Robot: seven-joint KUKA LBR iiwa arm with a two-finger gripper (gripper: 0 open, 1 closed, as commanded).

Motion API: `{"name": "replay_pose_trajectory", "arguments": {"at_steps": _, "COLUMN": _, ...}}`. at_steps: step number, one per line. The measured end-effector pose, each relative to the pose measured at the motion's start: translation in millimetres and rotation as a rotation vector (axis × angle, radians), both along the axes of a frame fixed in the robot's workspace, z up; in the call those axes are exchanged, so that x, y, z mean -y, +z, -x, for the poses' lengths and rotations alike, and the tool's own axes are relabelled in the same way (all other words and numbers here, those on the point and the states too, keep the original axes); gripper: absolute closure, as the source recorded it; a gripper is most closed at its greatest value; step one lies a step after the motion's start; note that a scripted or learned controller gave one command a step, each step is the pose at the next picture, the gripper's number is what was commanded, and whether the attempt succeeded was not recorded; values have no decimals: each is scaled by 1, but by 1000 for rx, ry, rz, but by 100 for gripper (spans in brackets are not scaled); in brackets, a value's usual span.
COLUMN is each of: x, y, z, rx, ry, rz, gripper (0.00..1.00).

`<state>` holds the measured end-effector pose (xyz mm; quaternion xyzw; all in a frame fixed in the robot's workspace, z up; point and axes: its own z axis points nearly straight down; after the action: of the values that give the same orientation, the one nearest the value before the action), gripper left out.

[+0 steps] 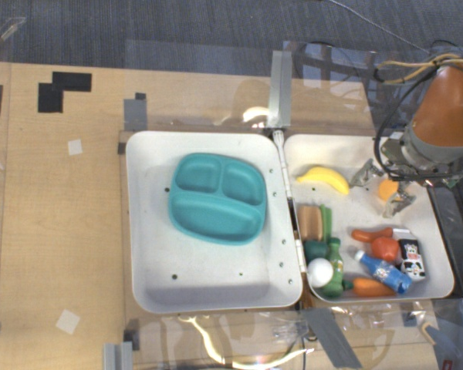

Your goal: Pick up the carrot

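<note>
The carrot (373,287), an orange tapered piece, lies at the front edge of the right bin (440,230), beside a green piece (333,282) and just under a blue bottle (384,270). My gripper (383,189) hangs over the back right of that bin, well behind the carrot. Its two fingers (364,176) stand apart, one on either side of a small orange-yellow block (388,190). They do not look pressed against it.
The right bin also holds a banana (322,179), a brown block (311,221), a white ball (320,270), a red-orange piece (380,243) and a black-and-white carton (410,258). A teal divided plate (216,197) lies in the left bin (150,230).
</note>
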<state>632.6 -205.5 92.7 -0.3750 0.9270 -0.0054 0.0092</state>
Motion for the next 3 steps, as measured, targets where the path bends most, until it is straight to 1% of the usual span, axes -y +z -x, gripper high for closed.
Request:
{"name": "replay_pose_trajectory", "arguments": {"at_steps": 1, "x": 2, "y": -2, "z": 24, "rx": -4, "ry": 46, "rz": 2, "gripper": 0}}
{"name": "replay_pose_trajectory", "arguments": {"at_steps": 2, "x": 0, "y": 13, "z": 20, "rx": 9, "ry": 50, "rz": 4, "gripper": 100}}
{"name": "replay_pose_trajectory", "arguments": {"at_steps": 3, "x": -35, "y": 8, "z": -35, "rx": -4, "ry": -365, "rz": -10, "gripper": 100}}
